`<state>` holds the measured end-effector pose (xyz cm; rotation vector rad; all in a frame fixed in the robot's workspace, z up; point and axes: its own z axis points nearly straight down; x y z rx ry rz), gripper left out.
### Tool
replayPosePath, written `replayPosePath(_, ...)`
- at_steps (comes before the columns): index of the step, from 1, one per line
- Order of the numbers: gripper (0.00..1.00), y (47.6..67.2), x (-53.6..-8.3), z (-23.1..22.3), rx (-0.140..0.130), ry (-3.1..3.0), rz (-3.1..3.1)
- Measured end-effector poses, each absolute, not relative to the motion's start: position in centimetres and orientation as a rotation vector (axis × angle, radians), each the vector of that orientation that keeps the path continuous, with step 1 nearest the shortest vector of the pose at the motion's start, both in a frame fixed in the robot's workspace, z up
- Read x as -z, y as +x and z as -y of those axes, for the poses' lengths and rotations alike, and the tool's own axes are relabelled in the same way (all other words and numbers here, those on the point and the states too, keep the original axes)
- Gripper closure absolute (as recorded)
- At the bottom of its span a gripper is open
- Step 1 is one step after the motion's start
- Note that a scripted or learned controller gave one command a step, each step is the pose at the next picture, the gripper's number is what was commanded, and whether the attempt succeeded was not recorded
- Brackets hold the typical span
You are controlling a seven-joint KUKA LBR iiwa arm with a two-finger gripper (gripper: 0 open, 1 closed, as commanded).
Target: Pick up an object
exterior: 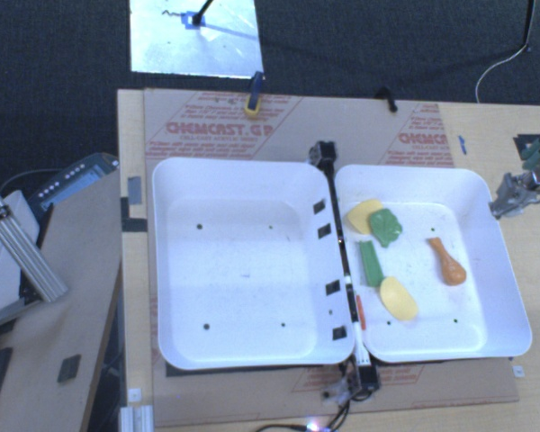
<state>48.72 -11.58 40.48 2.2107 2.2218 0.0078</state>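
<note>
The gripper (522, 192) sits at the right edge of the camera view, just outside the far right corner of the right bin (486, 192), and it is small and grey against the bench; whether it is open or closed cannot be told, and nothing shows in it. Every candidate for the pick lies to its left and nearer to the viewer, inside that right bin.

Closest to the tool is an orange drumstick-shaped toy (446, 261), lying alone on the bin floor toward the right side, its thin end pointing far-left and its thick end near-right, so its long axis runs on a diagonal. Well apart from it, toward the bin's left wall, four pieces cluster: a yellow piece (362, 214) at the far end, touching a green leafy-looking piece (385, 227) just right of it; a dark green stick (371, 264) running near-to-far below them; and a yellow oval piece (398, 298) at the stick's near end, touching or almost touching it.

The left bin (243, 331) lies beyond the divider, farthest from the tool.

The orange toy looks the easiest target: it stands free, and closing across its narrow neck would call for turning the wrist square to that diagonal.
</note>
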Motion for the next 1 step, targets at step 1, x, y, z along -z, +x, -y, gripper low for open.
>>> replayPosePath(1, 1.0, 48.42, -21.68, 3.43, 0.012, 2.221, -2.241)
